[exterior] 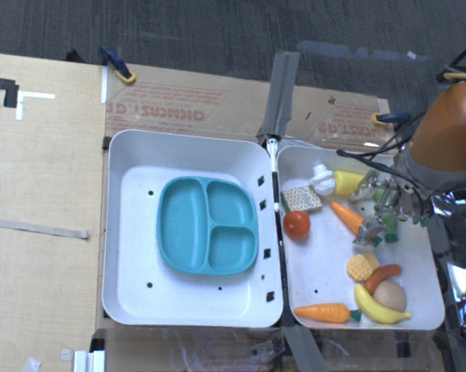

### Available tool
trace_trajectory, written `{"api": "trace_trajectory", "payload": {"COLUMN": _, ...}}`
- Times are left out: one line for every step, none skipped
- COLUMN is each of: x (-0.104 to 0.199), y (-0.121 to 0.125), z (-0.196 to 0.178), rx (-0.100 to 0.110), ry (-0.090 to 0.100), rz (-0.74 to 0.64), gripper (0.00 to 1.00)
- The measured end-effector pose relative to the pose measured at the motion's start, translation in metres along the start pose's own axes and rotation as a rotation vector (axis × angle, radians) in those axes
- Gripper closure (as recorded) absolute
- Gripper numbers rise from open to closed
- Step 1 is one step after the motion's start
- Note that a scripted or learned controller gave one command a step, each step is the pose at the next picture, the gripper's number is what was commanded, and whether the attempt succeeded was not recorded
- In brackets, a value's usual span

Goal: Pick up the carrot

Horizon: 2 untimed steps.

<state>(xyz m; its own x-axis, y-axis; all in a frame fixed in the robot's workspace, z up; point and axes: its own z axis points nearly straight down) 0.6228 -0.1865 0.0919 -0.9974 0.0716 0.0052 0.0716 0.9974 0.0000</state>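
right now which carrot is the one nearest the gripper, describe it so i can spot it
Look in the right bin, upper half. The carrot lies at a slant just left of the gripper, right of the red tomato. It is plain orange with no green showing, unlike the second carrot at the bin's near edge, which has a green end.

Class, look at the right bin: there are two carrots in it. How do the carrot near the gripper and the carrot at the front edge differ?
The upper carrot lies slanted, right beside the gripper; the front carrot lies nearly level along the right bin's near wall, away from the gripper. The front carrot shows a green stem end beside the banana; the upper carrot's end is hidden. Both are orange and tapered.
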Motion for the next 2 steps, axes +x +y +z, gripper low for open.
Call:
{"api": "trace_trajectory", "payload": {"x": -0.003, "y": 0.002, "z": -0.012, "rx": 0.002, "ry": -0.012, "rz": -0.004, "gripper": 1.0}}
{"api": "trace_trajectory", "payload": {"x": 0.051, "y": 0.013, "z": -0.002, "rx": 0.002, "ry": -0.01, "rz": -0.191, "gripper": 1.0}}
